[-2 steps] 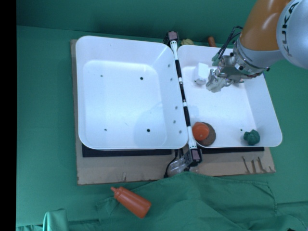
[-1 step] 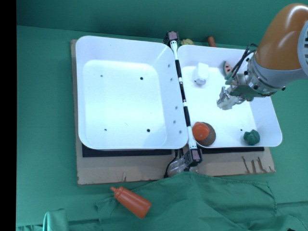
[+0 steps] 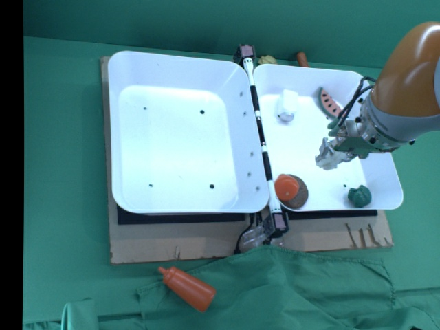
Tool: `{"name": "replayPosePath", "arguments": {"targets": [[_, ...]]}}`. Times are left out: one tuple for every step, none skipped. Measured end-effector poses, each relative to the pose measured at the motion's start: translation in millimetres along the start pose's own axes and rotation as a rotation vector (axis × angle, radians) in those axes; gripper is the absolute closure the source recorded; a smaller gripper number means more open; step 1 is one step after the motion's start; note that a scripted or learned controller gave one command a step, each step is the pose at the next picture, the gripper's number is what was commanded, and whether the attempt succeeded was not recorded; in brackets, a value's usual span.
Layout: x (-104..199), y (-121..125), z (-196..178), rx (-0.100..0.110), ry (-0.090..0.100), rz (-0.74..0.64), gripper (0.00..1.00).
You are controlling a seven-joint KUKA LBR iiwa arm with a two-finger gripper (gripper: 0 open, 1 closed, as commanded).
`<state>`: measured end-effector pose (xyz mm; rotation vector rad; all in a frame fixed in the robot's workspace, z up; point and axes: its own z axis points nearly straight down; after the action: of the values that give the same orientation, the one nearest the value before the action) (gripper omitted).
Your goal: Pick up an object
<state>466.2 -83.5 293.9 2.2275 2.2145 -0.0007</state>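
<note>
Pincer over right bin; labels seemingly unreadable.

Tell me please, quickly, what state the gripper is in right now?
Gripper: over the right bin; open or shut cannot be told, nothing seen held.

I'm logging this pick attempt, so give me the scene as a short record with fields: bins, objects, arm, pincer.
left bin: white bin, nothing seen inside
right bin: white bin holding four items
items: white cup near the back; watermelon slice at back right; orange and brown toy at front left; green toy at front right
arm: grey and orange arm reaching over the right bin
pincer: pincer above the bin's middle; grip state unclear
outside bins: orange bottle lying on the green cloth
</note>
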Motion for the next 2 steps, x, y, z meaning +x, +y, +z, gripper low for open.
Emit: {"name": "replayPosePath", "arguments": {"targets": [[0,1,0,-0.002,0.0,-0.001,0.0],[39,66,15,-0.006,-0.001,-0.008,0.0]]}}
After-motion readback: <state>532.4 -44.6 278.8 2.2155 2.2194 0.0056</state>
